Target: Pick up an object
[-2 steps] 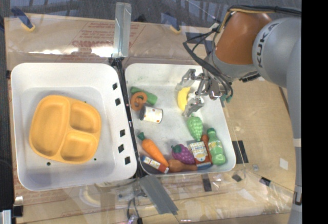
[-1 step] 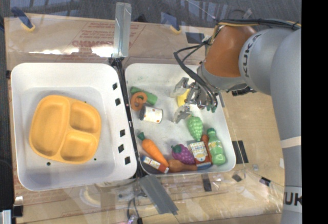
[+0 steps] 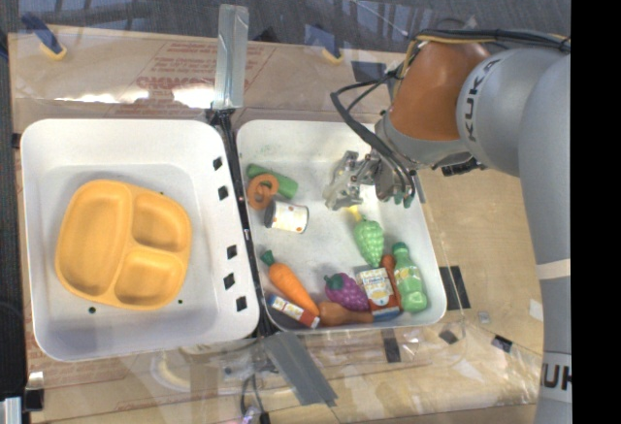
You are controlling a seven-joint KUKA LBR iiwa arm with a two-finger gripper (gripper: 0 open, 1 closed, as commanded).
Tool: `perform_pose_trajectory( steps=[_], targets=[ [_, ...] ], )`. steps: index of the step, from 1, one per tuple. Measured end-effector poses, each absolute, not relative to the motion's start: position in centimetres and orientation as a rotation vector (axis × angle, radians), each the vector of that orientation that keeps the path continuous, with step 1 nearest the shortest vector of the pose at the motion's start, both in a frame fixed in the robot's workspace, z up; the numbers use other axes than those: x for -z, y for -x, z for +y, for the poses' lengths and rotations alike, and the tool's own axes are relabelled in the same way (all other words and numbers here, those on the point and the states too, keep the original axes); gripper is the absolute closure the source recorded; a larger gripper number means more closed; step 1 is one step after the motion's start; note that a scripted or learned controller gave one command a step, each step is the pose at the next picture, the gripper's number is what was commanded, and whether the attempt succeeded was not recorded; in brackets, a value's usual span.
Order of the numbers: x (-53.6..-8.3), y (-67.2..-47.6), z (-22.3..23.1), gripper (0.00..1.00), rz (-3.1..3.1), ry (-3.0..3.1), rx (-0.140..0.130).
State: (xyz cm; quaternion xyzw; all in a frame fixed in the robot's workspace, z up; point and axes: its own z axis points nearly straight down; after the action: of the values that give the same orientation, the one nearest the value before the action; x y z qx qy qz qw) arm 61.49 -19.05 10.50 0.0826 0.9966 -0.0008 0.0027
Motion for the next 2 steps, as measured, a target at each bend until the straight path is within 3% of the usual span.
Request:
perform_pose_trajectory(
  steps=[1,2],
  targets=[
    [-22.5,-48.1,-18.5,1.0,3.057,-0.7,0.001],
    [-12.6,-48.1,-19.2,1.0,3.128,-0.09,0.005]
  ],
)
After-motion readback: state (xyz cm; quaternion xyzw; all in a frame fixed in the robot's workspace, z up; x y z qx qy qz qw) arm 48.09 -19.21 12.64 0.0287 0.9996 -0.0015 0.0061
